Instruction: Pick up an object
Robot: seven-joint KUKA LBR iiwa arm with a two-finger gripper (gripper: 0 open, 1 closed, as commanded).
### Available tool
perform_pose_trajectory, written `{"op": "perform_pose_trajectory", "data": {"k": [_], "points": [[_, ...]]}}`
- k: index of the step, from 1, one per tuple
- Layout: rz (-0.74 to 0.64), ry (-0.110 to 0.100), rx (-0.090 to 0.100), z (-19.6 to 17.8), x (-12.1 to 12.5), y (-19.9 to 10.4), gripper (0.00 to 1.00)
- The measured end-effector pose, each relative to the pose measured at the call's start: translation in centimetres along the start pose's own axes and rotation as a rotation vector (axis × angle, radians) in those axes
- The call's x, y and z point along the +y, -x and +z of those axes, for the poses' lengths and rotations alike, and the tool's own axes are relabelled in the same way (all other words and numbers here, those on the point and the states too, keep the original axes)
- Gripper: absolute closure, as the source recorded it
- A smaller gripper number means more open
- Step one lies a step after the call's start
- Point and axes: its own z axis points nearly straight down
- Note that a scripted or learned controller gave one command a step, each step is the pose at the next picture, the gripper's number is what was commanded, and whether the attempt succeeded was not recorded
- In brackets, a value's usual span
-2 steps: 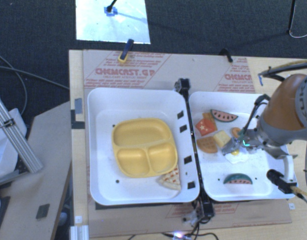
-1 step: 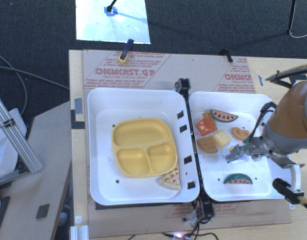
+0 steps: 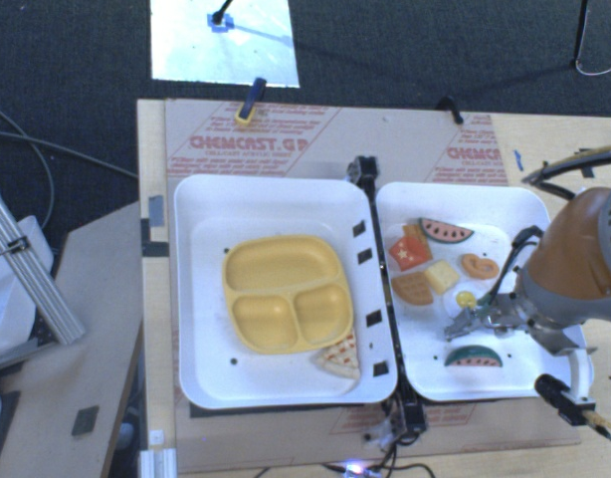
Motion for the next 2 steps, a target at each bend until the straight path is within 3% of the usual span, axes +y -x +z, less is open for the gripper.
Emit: {"op": "perform_pose_trajectory", "data": {"k": [1, 2], "points": [[0.003, 0.005, -0.005, -0.3, 0.1, 6.2, 0.0], [-0.005, 0.004, -0.001, -0.2, 0.5, 4.5, 0.0]]}}
